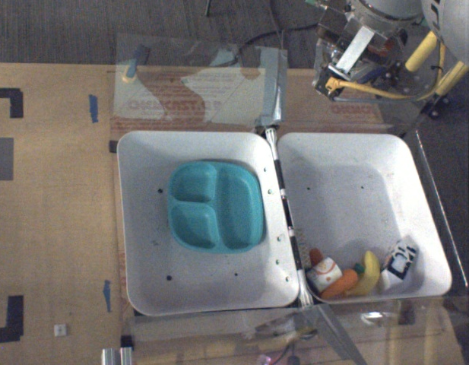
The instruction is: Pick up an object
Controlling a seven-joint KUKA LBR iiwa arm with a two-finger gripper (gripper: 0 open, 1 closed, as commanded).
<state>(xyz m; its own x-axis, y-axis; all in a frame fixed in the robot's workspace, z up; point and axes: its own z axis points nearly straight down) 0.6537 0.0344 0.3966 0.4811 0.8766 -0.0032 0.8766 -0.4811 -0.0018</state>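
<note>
My gripper (342, 65) hangs high at the top right, beyond the far edge of the right bin (348, 175), with nothing seen in it. In that bin's near corner lie a white and red round toy (322, 268), an orange carrot (340, 284), a yellow banana (369, 273) and a small white and black object (401, 261), all close together. A teal divided plate (217, 206) lies flat in the middle of the left bin (143, 242). The gripper is far from every one of these.
A clear plastic sheet (196, 90) lies on the bench behind the left bin. Yellow cables (386, 90) loop beside the wrist. A metal divider strip (283, 204) runs between the two bins.
</note>
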